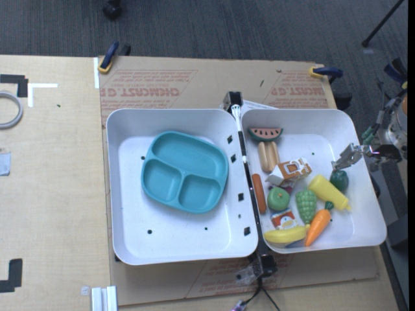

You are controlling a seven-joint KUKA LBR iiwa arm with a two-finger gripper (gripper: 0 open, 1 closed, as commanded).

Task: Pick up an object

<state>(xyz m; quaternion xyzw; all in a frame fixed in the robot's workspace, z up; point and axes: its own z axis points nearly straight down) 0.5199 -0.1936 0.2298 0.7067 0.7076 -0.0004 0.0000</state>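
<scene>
The toy food sits piled in the right bin (363,235): one watermelon slice (265,133) near the far edge, one hot-dog bun (268,155), one small carton (293,170), one red sausage (259,193) along the inner wall, one green apple (279,199), one bumpy green piece (306,205), one yellow bottle-like piece (329,192), one dark green piece (340,179), one carrot (317,227) and one banana (286,235) by the near edge. The gripper (348,156) hovers over the bin's right edge; I cannot tell its jaws. One teal divided plate (185,172) lies in the left bin (123,193).
</scene>
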